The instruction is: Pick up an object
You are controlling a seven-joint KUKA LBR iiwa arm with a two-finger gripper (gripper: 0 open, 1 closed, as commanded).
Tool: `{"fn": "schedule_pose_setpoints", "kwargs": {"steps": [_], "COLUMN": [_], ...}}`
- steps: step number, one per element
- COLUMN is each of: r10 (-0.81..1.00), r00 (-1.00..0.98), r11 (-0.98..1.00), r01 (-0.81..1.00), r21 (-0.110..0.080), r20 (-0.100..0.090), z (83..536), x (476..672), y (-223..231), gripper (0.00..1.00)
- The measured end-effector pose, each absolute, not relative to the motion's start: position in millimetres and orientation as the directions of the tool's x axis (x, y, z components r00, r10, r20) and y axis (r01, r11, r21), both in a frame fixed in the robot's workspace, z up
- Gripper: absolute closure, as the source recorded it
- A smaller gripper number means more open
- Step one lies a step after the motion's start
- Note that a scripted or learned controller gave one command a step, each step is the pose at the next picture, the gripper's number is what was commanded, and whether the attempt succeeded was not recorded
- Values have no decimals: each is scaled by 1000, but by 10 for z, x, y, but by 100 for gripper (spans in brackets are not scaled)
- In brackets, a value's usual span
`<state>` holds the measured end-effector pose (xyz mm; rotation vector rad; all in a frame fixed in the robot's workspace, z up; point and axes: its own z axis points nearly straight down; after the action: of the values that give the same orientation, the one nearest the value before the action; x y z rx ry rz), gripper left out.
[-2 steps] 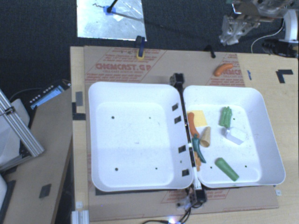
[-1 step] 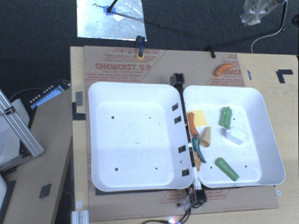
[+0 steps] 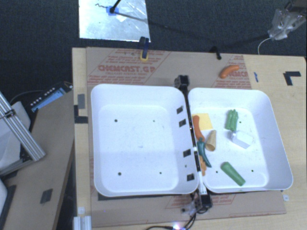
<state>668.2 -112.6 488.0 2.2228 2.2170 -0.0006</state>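
- Gripper [image 3: 284, 25] hangs off the bench, well beyond the right bin's [image 3: 273, 114] far corner; its opening cannot be told.
- Green cucumber [image 3: 233, 173], yellow block [image 3: 204, 121], cone [image 3: 211, 140] lie inside that bin.
- Orange sausage [image 3: 229, 71] lies just behind it.

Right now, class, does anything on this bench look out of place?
Yes. One orange sausage-shaped piece lies on the brown board behind the right bin, outside both bins, while the other small items, such as the green piece and the yellow square, sit inside that bin. It looks dropped or stray.
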Motion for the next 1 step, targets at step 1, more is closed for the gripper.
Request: {"fn": "schedule_pose_setpoints", "kwargs": {"steps": [1], "r10": [1000], "r00": [3], "r11": [-3], "r01": [1000], "r21": [4], "r20": [-3], "z": [4987], "x": [6434], "y": [-2094], "gripper": [100]}}
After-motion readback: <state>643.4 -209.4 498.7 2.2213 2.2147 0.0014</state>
